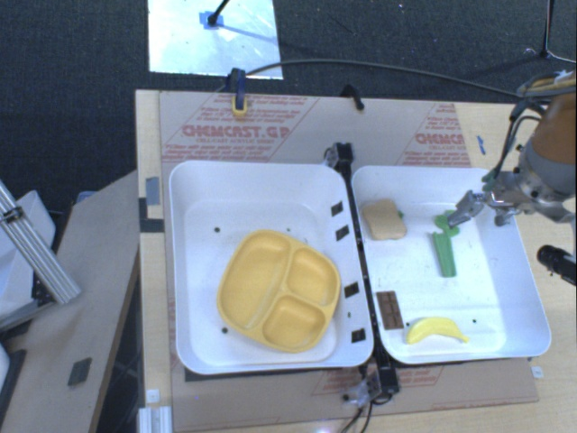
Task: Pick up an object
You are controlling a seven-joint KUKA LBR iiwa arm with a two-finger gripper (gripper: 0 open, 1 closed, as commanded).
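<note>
Slim green L-shaped piece (444, 246), flat

The one camera sits fixed above the bench (451, 120), looking down at a slant on both bins (194, 269), far enough to frame floor beyond.

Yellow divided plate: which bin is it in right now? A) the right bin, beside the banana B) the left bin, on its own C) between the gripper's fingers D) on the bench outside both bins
B: the yellow divided plate lies flat in the left bin, while the banana, green piece and tan block sit in the right bin.
</note>
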